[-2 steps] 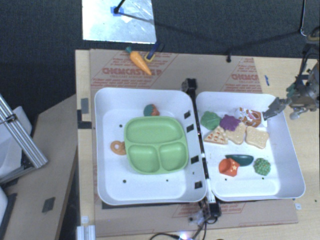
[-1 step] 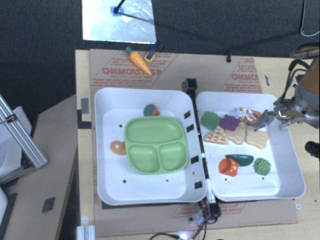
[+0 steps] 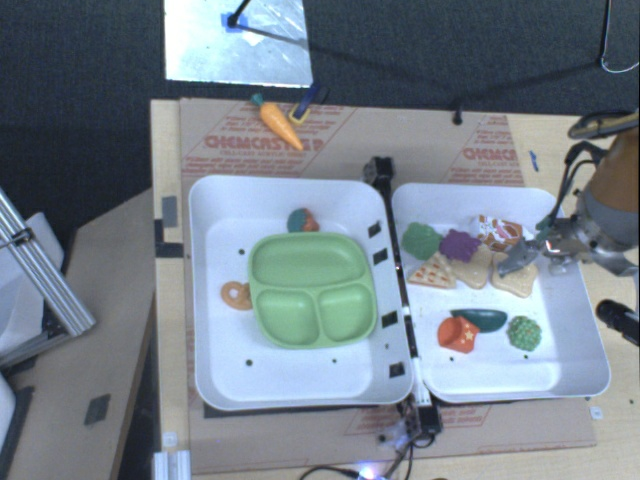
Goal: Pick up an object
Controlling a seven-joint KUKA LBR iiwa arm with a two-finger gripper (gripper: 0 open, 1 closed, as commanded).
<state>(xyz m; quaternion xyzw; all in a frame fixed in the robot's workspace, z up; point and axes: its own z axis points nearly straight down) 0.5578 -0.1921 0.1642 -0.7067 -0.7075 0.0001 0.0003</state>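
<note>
Toy foods (image 3: 459, 245), about eight in right bin (image 3: 575, 363), gripper (image 3: 520, 258) spread above toast, one green tray (image 3: 310, 288)

— What did the machine look like?
— The arm (image 3: 612, 183) was grey, with a rounded orange band above the wrist and thin dark cables looped alongside it.
— And its working end?
— The gripper (image 3: 522, 258) was a metal-grey assembly, small and angular, with darker parts at its base; finer details were too blurred to make out. A black rounded piece sat below it.
</note>
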